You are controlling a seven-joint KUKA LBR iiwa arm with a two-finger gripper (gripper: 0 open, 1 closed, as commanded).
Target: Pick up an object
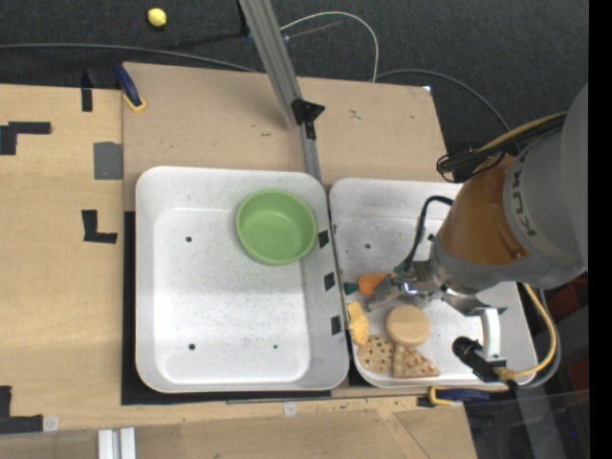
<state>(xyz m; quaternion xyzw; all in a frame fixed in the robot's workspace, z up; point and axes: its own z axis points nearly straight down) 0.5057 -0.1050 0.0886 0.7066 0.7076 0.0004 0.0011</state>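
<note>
Desk [239,132]: tan board, black tape marks at left, dark carpet behind with small yellow ball [157,16].
Left bin [172,285]: white, speckled, holds green bowl [276,226] upright near its upper right corner.
Right bin [373,208]: white, items crowded along near edge.
Items: orange piece [372,282] just left of gripper; round tan disc [409,325] below gripper; yellow piece [358,325] at left wall; waffle-pattern cookie [376,353] and triangular cracker [413,361] at front edge, touching.
Arm [497,228]: grey with orange band, reaching in from right over right bin.
Gripper [409,287]: low above disc and orange piece; open or closed cannot tell, nothing seen held.
Pole [273,51]: grey, slanting down to bin divider.
</note>
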